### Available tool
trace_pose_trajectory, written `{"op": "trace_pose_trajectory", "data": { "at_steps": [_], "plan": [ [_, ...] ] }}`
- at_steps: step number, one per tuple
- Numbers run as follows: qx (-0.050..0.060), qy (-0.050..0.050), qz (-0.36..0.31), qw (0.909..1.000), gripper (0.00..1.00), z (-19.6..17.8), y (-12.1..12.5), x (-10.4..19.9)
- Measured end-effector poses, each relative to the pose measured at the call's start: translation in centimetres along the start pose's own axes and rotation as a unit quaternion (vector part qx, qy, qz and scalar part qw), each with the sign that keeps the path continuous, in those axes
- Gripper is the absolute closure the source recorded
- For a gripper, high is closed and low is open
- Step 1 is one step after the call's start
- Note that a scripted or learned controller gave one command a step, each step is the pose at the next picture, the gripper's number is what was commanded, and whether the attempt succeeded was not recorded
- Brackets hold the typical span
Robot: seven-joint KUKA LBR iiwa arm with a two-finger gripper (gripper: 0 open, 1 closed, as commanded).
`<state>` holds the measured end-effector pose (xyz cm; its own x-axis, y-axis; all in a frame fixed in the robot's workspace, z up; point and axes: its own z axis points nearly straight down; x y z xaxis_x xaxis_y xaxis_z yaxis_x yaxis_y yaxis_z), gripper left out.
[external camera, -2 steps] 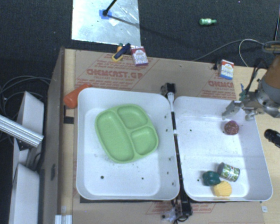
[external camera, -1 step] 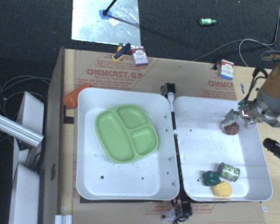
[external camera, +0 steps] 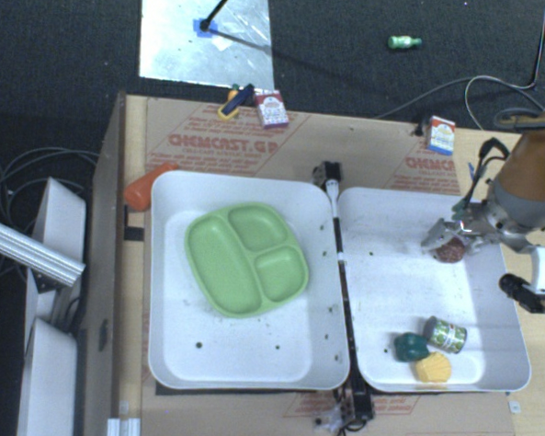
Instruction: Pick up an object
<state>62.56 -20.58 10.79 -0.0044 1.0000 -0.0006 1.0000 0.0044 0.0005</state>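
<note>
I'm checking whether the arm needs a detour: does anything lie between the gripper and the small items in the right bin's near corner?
Nothing visible does. The gripper sits over a reddish-brown object at the right bin's far side; bare white floor separates it from the can, teal object and yellow object.

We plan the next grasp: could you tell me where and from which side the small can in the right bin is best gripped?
Judging by its pose, the can lies on its side: grip across its round body from above, clear of the teal object and yellow object beside it.
</note>
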Motion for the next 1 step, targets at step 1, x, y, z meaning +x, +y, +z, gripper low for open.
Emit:
{"op": "trace_pose_trajectory", "data": {
  "at_steps": [1],
  "plan": [
    [-0.002,-0.001,0.000,1.0000,0.00,-3.97,1.31,-0.07]
  ]
}}
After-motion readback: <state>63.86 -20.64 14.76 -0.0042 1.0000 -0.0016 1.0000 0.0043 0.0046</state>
